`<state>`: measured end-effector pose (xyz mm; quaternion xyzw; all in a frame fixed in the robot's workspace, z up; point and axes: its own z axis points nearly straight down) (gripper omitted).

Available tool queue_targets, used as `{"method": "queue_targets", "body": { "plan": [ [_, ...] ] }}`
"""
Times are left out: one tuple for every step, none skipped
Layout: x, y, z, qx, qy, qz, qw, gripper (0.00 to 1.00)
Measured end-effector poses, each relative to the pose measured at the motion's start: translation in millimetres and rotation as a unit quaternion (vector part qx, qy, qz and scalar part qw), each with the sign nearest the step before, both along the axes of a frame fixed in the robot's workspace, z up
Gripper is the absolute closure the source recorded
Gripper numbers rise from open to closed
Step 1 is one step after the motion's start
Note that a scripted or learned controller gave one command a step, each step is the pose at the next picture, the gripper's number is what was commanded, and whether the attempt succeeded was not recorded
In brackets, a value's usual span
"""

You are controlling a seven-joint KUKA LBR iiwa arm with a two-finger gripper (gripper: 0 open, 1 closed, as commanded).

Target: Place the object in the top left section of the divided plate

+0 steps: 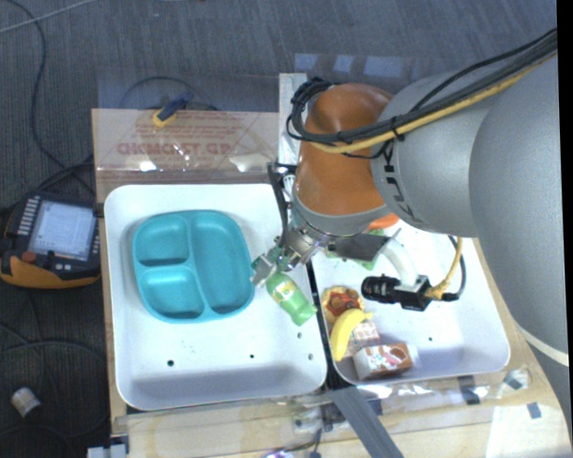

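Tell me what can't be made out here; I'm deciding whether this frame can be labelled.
- Fingers, camera view: small and blurred against the green bottle; whether they grip it can't be told.
- Right bin: its upper part is covered by the arm.
- Packet: label too small to read.
- Divided plate: fully visible.

arm (pixel 480 123): grey links | orange wrist band (pixel 345 146) | black and yellow cables

A bench (pixel 134 431) is carrying two white bins. The left bin (pixel 179 368) and right bin (pixel 459 344) are sitting side by side
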<state>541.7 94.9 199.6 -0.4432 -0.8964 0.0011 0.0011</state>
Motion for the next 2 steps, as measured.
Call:
{"method": "queue_targets", "body": {
  "plan": [
    [14,66,38,-0.0005,-0.001,0.112,0.9937,1.00],
    [-42,120,16,-0.0002,0.001,0.067,0.9978,1.00]
  ]
}}
